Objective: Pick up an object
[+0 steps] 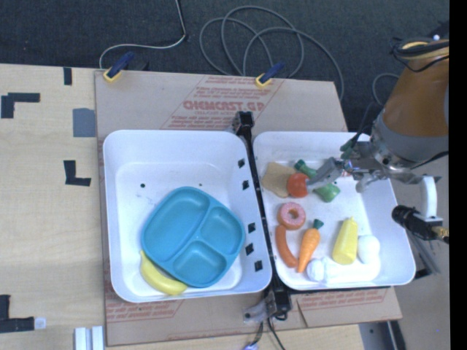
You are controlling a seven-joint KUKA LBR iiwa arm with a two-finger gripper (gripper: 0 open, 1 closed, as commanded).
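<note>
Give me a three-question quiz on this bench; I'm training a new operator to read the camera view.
1. True or false: the blue divided plate lies in the left bin.
2. What yellow thing is partly tucked under that plate? A) banana B) lemon C) cup
3. Which bin does the claw hang over?

Key: 1 true. 2 A, the banana. 3 The right bin, above the tomato and the green vegetable.
</note>
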